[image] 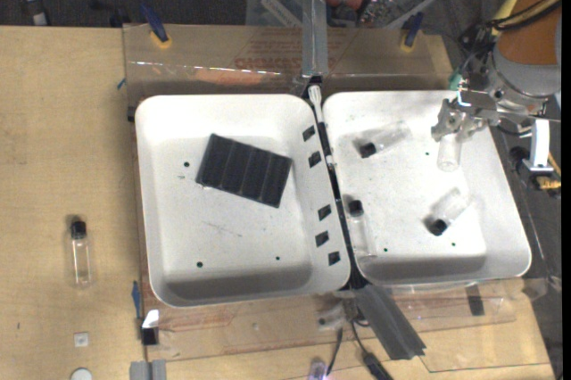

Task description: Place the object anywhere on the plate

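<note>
One plate (244,169), perhaps four vials (377,140), gripper (452,125)

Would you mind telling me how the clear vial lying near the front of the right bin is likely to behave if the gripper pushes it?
The clear vial looks cylindrical and lies on its side, so it would probably roll. Its see-through body suggests a smooth, possibly slippery grip. It seems small and light, so a nudge may send it across the right bin.
</note>
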### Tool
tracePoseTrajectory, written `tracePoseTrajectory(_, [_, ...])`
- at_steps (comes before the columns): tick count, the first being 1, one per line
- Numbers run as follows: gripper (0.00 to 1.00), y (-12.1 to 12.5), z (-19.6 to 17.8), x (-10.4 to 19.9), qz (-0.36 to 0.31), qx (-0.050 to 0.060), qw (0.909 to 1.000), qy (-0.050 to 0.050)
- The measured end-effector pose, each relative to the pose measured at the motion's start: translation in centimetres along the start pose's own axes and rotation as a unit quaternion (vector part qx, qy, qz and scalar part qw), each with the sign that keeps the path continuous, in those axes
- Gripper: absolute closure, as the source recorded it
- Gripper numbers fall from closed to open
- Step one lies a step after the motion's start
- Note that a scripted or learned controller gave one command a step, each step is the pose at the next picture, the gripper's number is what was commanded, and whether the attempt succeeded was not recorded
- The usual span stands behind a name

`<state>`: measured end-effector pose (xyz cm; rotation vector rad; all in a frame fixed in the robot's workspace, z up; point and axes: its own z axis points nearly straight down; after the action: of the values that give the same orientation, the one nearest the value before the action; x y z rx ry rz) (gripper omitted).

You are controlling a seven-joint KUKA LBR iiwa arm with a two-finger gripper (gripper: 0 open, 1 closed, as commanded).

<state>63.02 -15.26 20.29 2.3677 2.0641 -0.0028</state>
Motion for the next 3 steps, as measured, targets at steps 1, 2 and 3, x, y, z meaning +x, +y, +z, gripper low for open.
tracePoseTrajectory(1, [1.00, 3.7, 6.2, 0.0, 0.165, -0.001, 0.9864, 0.000])
tracePoseTrajectory(2, [1.00, 0.4, 11.2, 0.7, 0.308, -0.005, 0.9515, 0.002])
tracePoseTrajectory(3, [1.00, 0.5, 11.1, -1.3, 0.254, -0.005, 0.9672, 0.004])
